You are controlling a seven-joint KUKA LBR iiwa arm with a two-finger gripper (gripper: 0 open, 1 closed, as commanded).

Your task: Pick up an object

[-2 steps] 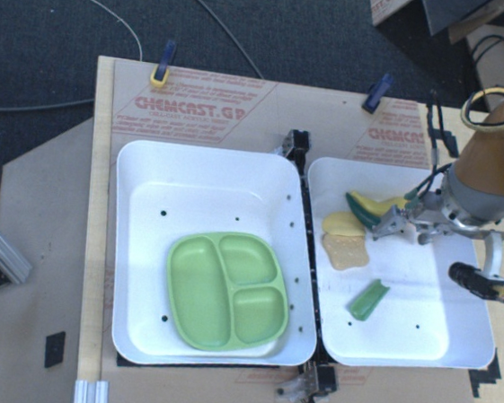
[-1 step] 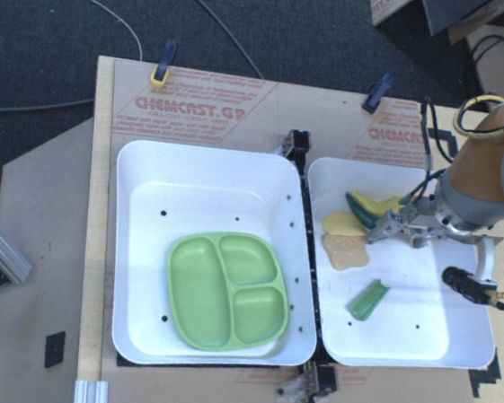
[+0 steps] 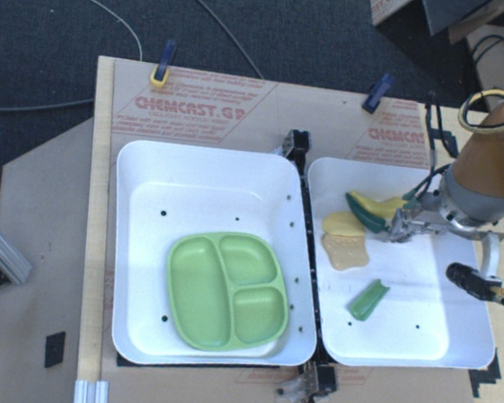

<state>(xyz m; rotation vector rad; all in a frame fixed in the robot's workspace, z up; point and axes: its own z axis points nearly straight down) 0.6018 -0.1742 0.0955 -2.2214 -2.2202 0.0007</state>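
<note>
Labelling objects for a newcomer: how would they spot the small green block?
Look in the right bin, the one without the green tray. The green block lies alone near its middle, below the tan piece. It is straight-edged and flat green, unlike the curved yellow-green item.

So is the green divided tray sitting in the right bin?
No, the green divided tray lies in the left bin; the right bin holds the small pieces.

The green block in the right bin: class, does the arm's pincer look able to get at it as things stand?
Probably yes. The green block lies alone on the floor of the right bin, apart from the tan piece, with nothing over it. The pincer hangs in the same bin, near the yellow and green items.
</note>
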